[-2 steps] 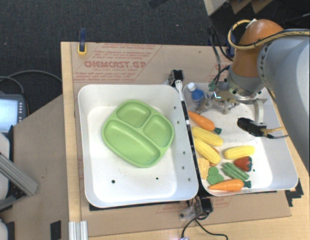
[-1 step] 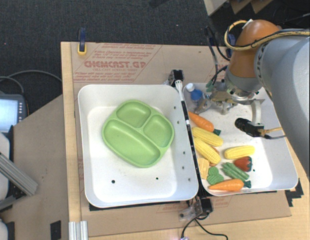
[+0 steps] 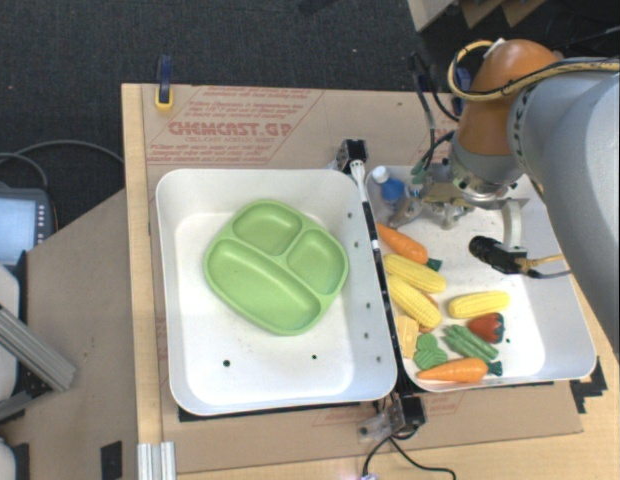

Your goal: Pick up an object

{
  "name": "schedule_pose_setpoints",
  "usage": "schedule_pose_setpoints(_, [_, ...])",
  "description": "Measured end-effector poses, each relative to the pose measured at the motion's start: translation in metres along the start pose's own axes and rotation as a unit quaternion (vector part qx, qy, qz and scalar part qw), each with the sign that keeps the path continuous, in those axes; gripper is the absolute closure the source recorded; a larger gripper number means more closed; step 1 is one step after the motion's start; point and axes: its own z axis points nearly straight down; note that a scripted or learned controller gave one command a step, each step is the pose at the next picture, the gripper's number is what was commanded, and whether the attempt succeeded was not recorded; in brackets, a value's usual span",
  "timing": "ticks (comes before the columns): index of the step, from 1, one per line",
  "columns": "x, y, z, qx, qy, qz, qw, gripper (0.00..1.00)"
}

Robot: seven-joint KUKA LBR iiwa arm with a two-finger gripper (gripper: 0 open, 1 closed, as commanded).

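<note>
the gripper [image 3: 460,206] hovered at the far end of the right bin [image 3: 560,353], its finger state impossible to tell, so a descent risked missing the toy vegetables: the carrot [image 3: 403,244] lay just beside it.

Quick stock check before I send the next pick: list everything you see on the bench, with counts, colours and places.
Bins: two, white, side by side on the bench.
Divided plate: one, green, three compartments, in the left bin.
Carrots: two, orange; one at the right bin's upper left, one at its front edge.
Corn cobs: three, yellow, mid right bin.
Green vegetables: two or so, near the front carrot.
Red piece: one, beside the green ones.
Blue-and-white item: one, at the right bin's back; identity unclear.
Clamp: one, blue and yellow, at the board's back-left corner.
Gripper: one, over the right bin's back, under the orange band.
</note>
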Motion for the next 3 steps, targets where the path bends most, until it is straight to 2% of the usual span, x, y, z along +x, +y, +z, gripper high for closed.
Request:
schedule_pose_setpoints(2, [-0.0036,0.0006,-0.0003,0.000,0.003,-0.001,1.0000,0.00])
schedule_pose_setpoints(3, [-0.0006,0.0002,-0.0001,0.000,0.001,-0.001,1.0000,0.00])
